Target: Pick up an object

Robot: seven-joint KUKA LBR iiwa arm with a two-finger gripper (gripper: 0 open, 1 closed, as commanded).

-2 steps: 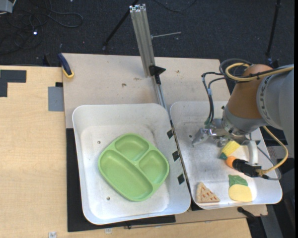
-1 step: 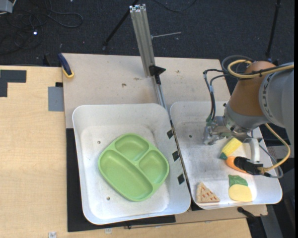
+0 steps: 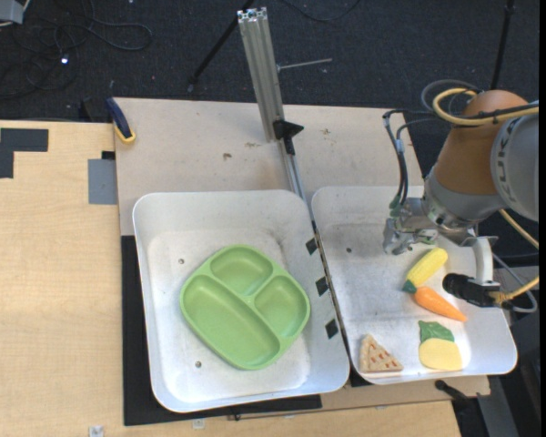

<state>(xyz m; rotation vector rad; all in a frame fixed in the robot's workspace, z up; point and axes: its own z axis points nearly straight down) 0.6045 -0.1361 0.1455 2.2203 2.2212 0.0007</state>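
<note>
The right bin (image 3: 355, 271) holds several toy foods. A yellow corn cob (image 3: 426, 268) lies by its right wall, with an orange carrot (image 3: 439, 304) just below it. Nearer the front sit a yellow fruit with a green leaf (image 3: 439, 350) and a tan wedge-shaped slice (image 3: 379, 356). My gripper (image 3: 403, 241) hangs low over the upper right part of this bin, just up and left of the corn cob. Nothing shows in its grasp.
A green divided plate (image 3: 246, 306) lies in the left bin (image 3: 164, 244). An upright metal post (image 3: 266, 76) stands behind the two bins. Cables loop around the arm's wrist (image 3: 464, 167) at the right.
</note>
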